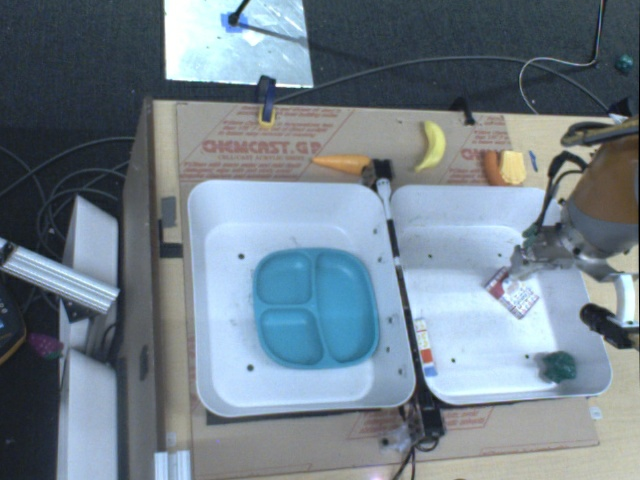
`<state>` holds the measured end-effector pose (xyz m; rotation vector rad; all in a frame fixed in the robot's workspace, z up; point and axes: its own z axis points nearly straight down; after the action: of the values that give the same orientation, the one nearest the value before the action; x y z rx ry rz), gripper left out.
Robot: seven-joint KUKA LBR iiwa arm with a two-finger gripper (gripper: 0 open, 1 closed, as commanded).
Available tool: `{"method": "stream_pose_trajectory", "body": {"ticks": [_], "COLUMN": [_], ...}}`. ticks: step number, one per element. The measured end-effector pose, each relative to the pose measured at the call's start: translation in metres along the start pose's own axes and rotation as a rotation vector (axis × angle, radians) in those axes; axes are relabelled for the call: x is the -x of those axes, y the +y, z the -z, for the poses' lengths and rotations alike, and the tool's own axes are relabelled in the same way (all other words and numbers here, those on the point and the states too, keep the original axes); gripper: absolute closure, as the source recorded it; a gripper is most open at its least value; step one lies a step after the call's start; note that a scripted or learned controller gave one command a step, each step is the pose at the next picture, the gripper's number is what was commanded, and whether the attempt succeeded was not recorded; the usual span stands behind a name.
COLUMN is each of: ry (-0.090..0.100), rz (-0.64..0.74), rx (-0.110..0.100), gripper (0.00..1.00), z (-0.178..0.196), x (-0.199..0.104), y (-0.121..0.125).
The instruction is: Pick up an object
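The green ball (558,366) and small packet (513,294) lie unlifted in your right bin (460,388), the hand (530,258) low beside the packet, its grip hidden, so picking remains.

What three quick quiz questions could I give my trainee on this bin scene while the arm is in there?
1. True or false: the blue divided plate lies in the left bin.
2. Which lies nearest the gripper in the right bin: A) the green object, B) the small red-and-white packet, C) the narrow box by the divider?
3. Fill in: on the cardboard behind the bins lie a carrot and a yellow ____.

Key: 1 true; 2 B; 3 banana.
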<state>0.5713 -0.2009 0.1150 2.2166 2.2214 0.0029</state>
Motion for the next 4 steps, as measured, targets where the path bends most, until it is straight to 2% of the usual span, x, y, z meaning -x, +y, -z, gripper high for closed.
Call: {"method": "stream_pose_trajectory", "body": {"ticks": [1, 2, 3, 4], "ry": [0.000, 0.000, 0.000, 0.000], "rz": [0.000, -0.001, 0.000, 0.000], "rx": [0.000, -0.002, 0.001, 0.001], "gripper": [0.00, 0.00, 1.00, 0.00], "z": [0.000, -0.031, -0.019, -0.020], "x": [0.000, 0.005, 0.006, 0.006], "y": [0.000, 0.007, 0.008, 0.008]}}
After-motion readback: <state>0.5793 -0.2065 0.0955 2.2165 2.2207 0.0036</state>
